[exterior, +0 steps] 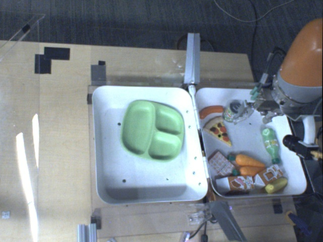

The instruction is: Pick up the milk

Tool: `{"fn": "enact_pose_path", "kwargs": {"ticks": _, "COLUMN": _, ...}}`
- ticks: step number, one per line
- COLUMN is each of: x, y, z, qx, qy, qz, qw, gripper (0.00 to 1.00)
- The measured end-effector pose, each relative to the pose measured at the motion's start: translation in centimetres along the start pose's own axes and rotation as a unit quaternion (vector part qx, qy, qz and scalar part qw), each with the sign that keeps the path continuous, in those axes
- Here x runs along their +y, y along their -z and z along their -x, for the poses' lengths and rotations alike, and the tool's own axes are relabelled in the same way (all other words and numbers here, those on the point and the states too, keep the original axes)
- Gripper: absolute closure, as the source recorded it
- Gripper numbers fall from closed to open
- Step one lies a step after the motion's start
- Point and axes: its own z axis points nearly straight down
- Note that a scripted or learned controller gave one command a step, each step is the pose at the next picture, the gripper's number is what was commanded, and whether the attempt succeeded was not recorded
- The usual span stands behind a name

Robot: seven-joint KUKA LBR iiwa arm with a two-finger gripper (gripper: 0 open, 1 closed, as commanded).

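Observation:
The milk (251, 181) is a brown and white carton lying on its side along the front wall of the right bin (298, 185). Two carrots (248, 161) lie just behind it, and a yellow-green piece (276, 185) touches its right end. My gripper (260, 108) hangs over the back of the right bin, well behind the milk and apart from it. A small silver can (232, 111) stands just left of the gripper. The grey arm with its orange band (306, 49) comes in from the right.
The right bin also holds a sausage (211, 111), a pizza slice (218, 131), a green bottle (270, 144) and a checked wafer (219, 162). In the left bin (108, 175) lies a green divided plate (152, 130). A metal post (192, 59) stands between the bins.

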Motion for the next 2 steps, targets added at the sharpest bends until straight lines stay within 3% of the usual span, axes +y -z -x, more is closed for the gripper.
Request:
{"fn": "enact_pose_path", "kwargs": {"ticks": 1, "x": -0.8, "y": -13.8, "z": 2.1, "qx": 0.000, "qy": 0.046, "qz": 0.000, "qw": 0.9989, "gripper": 0.00}}
{"fn": "enact_pose_path", "kwargs": {"ticks": 2, "x": 7.0, "y": -15.6, "z": 4.8, "qx": -0.001, "qy": -0.005, "qz": 0.010, "qw": 0.9999, "gripper": 0.00}}
